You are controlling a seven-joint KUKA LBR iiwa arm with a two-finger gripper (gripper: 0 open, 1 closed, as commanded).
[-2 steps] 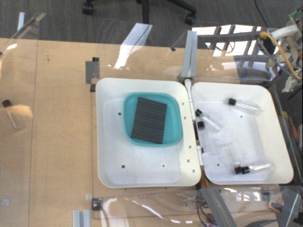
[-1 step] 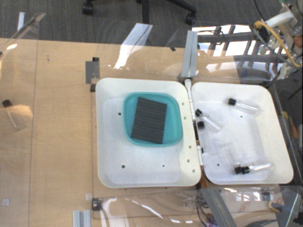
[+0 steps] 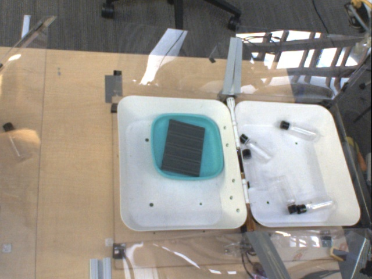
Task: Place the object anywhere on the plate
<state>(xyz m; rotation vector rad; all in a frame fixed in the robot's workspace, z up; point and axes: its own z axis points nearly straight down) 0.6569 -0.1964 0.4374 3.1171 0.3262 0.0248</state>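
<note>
How the jaws stand you cannot tell here. You will find the dark grey ribbed block lying flat on the teal plate, well inside its rim and turned slightly askew. The plate sits in the left bin, nearer that bin's far edge than its near one. In the right bin, clear black-capped vials lie scattered, two by its left edge, one at its near edge.

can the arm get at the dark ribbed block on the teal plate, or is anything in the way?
Probably yes. The dark ribbed block lies flat on the teal plate in the left bin, open from above, nothing stacked on it or crowding it. The capped vials sit apart in the right bin.
</note>
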